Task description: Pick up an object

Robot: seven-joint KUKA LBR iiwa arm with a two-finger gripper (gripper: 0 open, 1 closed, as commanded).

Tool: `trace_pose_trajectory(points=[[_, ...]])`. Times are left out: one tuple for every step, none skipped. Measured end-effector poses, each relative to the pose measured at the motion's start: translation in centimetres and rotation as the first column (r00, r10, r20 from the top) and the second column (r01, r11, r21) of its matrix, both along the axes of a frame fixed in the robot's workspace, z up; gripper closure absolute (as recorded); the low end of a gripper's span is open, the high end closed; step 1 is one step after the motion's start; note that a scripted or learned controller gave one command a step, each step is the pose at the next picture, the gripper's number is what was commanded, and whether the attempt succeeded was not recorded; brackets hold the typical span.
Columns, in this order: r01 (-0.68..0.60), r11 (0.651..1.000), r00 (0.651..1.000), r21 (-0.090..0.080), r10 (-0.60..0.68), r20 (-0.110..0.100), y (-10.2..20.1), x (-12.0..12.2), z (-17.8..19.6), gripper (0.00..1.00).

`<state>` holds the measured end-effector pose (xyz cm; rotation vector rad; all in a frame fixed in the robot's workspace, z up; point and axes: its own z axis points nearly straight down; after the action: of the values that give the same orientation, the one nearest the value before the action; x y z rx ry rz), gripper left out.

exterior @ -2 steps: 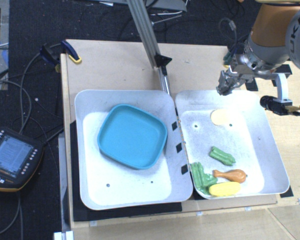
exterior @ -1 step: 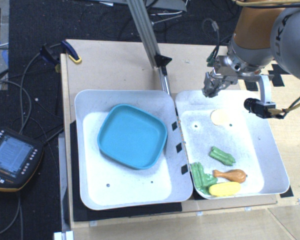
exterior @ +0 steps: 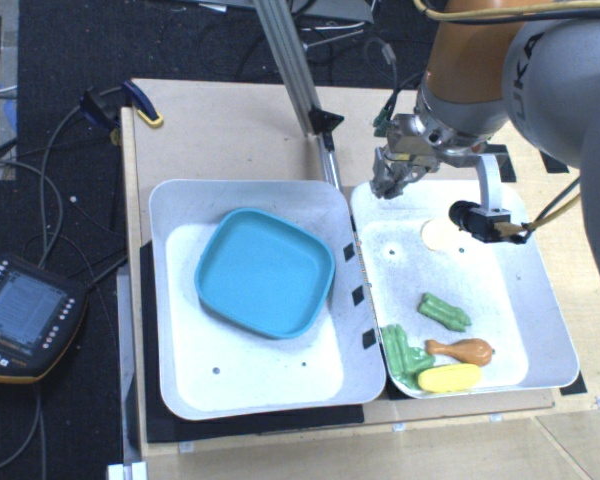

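Observation:
My gripper (exterior: 388, 185) hangs above the far left corner of the right bin (exterior: 540, 298), with nothing visible between its fingers. In that bin lie a green pickle-like piece (exterior: 444, 311), a brown drumstick-shaped toy (exterior: 462, 349), a yellow piece (exterior: 449, 378) and a larger green toy (exterior: 401, 355) along the near left wall. A pale flat disc (exterior: 438, 235) rests near the bin's far side. All the toys sit well below and nearer than the gripper.
The left bin (exterior: 180, 368) holds a blue square plate (exterior: 265, 272). A slanted metal pole (exterior: 288, 48) stands behind the bins. A teach pendant (exterior: 25, 313) lies off the bench at the left.

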<state>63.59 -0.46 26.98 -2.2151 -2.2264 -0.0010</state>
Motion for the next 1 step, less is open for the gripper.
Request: trace_pose_trajectory(points=[[0.001,1.000,1.000,0.000,-0.001,-0.001,4.51,-0.24,-2.02,1.00]])
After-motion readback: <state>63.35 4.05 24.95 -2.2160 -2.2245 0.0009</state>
